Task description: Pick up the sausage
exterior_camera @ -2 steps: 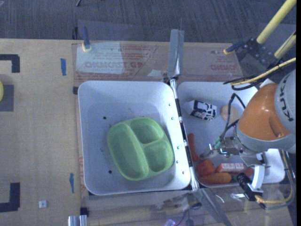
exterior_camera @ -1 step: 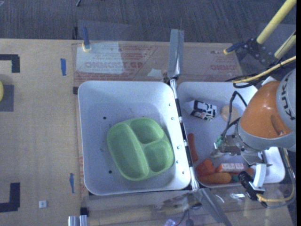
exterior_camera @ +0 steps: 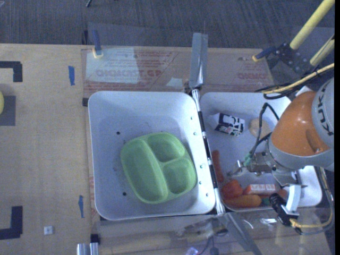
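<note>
Camera view: two white bins side by side. Left bin (exterior_camera: 101, 142) holds one green three-compartment plate (exterior_camera: 158, 167). Right bin (exterior_camera: 241, 102) holds one sausage (exterior_camera: 217, 166) lying along its left wall, one black-and-white toy car (exterior_camera: 229, 124), one tomato (exterior_camera: 231, 189) and one carrot (exterior_camera: 245, 201). Gripper (exterior_camera: 255, 166) hangs right of the sausage, apart from it; open or closed, cannot tell.

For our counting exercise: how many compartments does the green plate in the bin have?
3. The green divided plate in the left bin has one long compartment on its left side, one at upper right, and one at lower right.
</note>
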`<state>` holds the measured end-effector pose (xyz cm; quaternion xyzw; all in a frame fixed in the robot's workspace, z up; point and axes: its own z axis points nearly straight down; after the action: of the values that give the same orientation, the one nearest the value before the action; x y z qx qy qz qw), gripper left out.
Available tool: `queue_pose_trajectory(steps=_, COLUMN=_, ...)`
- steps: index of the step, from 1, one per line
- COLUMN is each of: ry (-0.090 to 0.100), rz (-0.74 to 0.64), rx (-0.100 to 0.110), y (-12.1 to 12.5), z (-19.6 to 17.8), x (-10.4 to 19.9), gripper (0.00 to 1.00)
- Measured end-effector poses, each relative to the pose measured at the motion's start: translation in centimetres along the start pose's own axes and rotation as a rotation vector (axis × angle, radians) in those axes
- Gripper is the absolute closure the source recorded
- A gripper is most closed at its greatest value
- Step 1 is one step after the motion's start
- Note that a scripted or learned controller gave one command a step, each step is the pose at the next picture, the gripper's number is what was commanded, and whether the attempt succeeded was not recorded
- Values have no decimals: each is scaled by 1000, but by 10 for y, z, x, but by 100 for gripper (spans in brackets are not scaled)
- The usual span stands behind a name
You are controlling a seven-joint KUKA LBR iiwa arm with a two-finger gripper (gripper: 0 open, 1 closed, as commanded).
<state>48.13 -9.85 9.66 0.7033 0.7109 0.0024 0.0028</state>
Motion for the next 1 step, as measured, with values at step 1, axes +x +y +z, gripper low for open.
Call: queue_pose_trajectory(steps=1, ry=-2, rz=498, rx=3, y=7, z=10, x=5, gripper=0)
